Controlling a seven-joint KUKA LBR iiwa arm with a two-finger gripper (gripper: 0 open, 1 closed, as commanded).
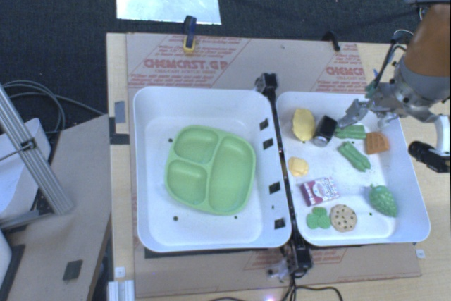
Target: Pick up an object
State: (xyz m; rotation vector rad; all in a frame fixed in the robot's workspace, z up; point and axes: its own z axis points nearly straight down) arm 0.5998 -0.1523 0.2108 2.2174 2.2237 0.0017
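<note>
My gripper hovers over the back of the right bin, fingers spread and nothing between them. Just below its left finger lie a small green piece and a black and silver can. An orange item sits under the right finger. Also in this bin are a yellow lump, a long green piece, a small yellow piece, a red and white packet, a cookie, a green leaf shape and a bumpy green item.
The left bin holds a green divided plate. A black divider with clips runs between the bins. A yellow and blue clamp sits on the bench's back edge. The arm's orange band is at the right edge.
</note>
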